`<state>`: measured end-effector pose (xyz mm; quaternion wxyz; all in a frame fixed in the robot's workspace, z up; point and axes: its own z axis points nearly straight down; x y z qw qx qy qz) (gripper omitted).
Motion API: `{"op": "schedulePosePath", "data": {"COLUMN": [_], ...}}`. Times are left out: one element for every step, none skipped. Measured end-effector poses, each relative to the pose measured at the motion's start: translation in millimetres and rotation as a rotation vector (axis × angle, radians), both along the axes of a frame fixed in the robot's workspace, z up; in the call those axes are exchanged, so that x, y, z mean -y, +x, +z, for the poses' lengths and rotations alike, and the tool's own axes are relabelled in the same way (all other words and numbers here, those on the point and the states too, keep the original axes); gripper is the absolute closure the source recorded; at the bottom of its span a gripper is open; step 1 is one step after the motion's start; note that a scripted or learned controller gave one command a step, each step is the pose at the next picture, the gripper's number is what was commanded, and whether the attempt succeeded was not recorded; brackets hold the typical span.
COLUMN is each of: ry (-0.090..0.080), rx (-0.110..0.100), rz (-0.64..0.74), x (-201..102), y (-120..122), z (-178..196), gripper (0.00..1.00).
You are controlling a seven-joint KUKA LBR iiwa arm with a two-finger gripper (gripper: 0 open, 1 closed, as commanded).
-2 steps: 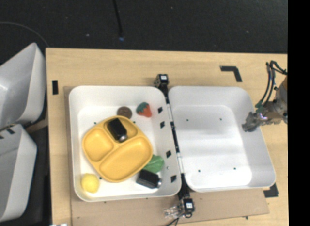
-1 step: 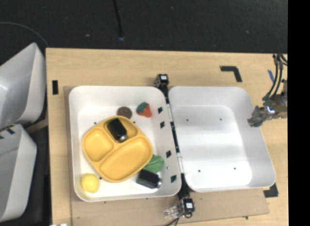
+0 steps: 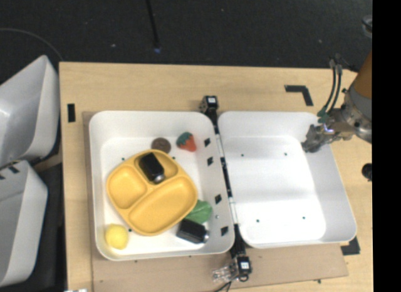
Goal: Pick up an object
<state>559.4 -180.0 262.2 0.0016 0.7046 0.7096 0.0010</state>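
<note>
Item: your grey two-finger gripper (image 3: pixel 313 140), finger state I cannot tell, sits over the right white bin's (image 3: pixel 282 222) far right rim. Candidate: small yellow ball (image 3: pixel 116 237), left white bin's (image 3: pixel 100 134) near-left corner beside the yellow divided plastic plate (image 3: pixel 153 203). Probably light and smooth; you'd pinch across its middle.

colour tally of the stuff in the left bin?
Yellow: 2, divided plate and ball
Black: 2, one block on the plate, one by the near wall
Brown: 1, round piece
Red: 1, strawberry
Green: 1, leafy piece
Total: 7
</note>
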Motion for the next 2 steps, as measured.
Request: {"op": "schedulePosePath", "data": {"ry": [0.0, 0.001], "rx": [-0.001, -0.004], "rz": [-0.001, -0.001], "x": [-39, -83], "y": [16, 26], "z": [-3, -7], "gripper": [1.0, 1.0]}}
